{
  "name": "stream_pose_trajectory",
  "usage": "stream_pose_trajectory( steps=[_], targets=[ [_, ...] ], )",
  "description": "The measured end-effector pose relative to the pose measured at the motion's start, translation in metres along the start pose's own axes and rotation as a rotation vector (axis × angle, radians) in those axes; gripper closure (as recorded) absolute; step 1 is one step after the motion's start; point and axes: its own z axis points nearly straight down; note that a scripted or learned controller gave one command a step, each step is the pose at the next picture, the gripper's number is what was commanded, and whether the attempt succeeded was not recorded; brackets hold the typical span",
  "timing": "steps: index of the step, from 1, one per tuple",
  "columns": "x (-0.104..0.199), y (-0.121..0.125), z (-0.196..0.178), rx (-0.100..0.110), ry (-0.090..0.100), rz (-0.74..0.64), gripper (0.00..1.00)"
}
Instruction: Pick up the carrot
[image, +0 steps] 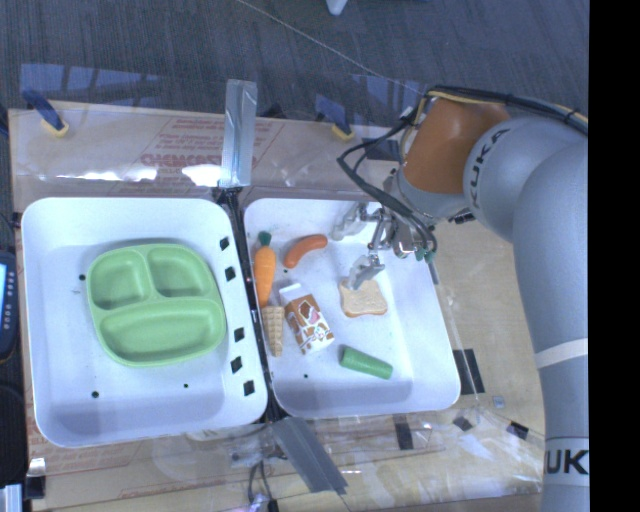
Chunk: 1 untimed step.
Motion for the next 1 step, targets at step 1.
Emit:
stream_pose_trajectory(
  steps=[1],
  targets=[
    [-0.0025,0.0019,-0.0128,0.002,-0.005,-0.007,1.0]
  ],
)
